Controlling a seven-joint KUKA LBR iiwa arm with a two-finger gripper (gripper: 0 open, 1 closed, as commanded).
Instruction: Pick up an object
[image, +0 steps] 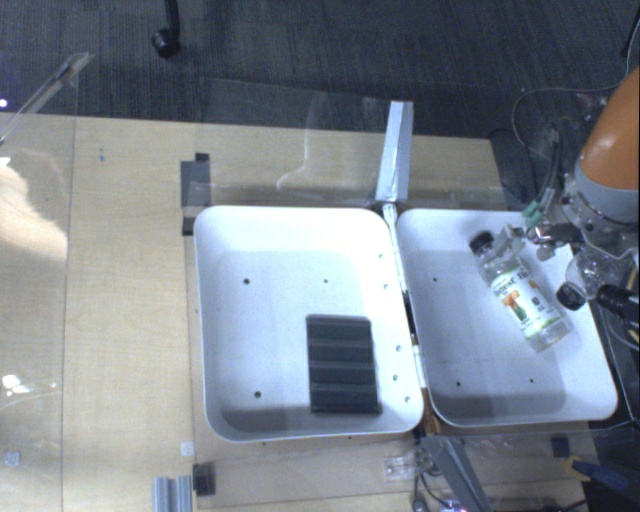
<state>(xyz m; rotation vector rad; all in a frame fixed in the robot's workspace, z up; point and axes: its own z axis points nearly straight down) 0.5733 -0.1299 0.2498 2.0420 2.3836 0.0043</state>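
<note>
Wooden bench (120, 330), two white bins (290, 230). Clear bottle (517, 292), dark cap, printed label, lying tilted just left of gripper (585, 262); grip state indiscernible.

Wood bench (120, 330) w/ 2 white bins (225, 330)

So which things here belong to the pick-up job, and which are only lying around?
Belong to the job:
- clear bottle, lying in the right bin
- black ridged block, lying in the left bin
- pincer, at the right bin's far right side

Just lying about:
- metal bar behind the bins
- wooden bench
</note>
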